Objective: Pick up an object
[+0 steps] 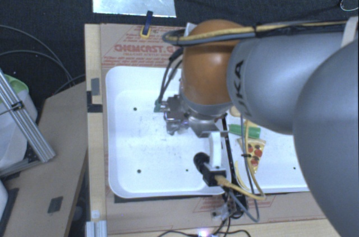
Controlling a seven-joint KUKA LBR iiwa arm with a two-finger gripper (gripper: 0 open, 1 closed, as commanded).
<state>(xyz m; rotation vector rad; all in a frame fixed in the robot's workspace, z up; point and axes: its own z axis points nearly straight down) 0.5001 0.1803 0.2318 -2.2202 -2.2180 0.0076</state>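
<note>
Arm's wrist [210, 82] hangs over the white bin [126, 118]. Jaws hidden beneath it; state cannot be told. Nearest objects, a green piece [251, 131] and pizza-slice toy [255, 153], lie toward the bin's right edge.

Readable stuff: "CHEMCAST" in red capitals on the brown cardboard sheet [132, 46] under the bins, upper middle of the frame, rest of that line hidden behind the arm. Also black letters "KA" on the grey arm housing [263, 87], right of centre. More red print on the cardboard's bottom edge, too blurry to read.
</note>
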